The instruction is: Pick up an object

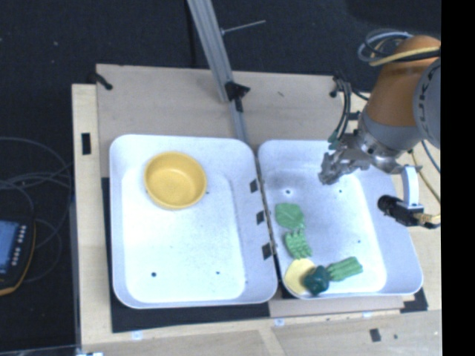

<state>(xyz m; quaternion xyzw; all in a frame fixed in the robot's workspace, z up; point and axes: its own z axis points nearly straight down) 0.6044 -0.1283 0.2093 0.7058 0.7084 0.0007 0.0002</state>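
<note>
Right bin [386, 273]: green toys [291, 228], yellow disc [297, 274], teal ball [318, 280] at near-left.
Left bin [178, 273]: yellow bowl [175, 179], far-left.
Tool [330, 170]: over right bin's far end.

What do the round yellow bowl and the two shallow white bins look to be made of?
Round yellow bowl: probably plastic, one even colour with a smooth matte look. Shallow white bins: likely thin moulded plastic, judging by rounded corners and a soft sheen; the view leaves it open.
</note>
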